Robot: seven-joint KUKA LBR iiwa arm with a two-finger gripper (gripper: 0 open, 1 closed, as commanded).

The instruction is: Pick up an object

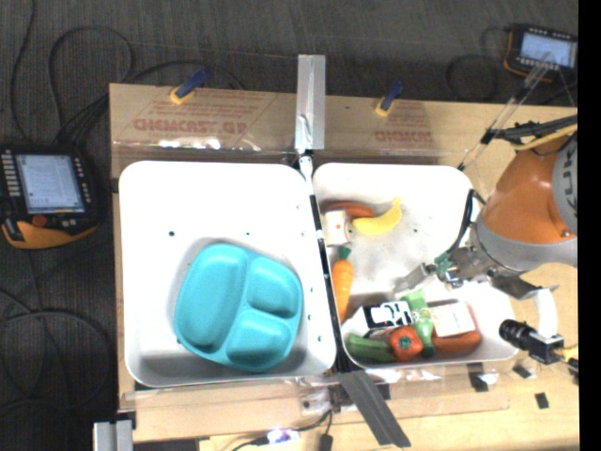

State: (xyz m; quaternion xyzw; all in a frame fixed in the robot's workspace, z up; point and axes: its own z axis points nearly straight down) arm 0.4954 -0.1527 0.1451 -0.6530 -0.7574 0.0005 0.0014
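Wooden bench [235, 120] on dark carpet [56, 64]

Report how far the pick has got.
Done: the arm has reached into the right bin, and the gripper hangs above the toys. In hand: nothing seen between its fingers. Left: grasping and lifting one; the banana, carrot and tomato lie in the bin.

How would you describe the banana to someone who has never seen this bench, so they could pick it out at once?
Start at the right white bin, the one crowded with toy food, and look to its far end, away from the pile near the front wall. The banana lies there beside an orange-red piece. It is the bin's one yellow, crescent-shaped item; the carrot nearby is orange and straight.
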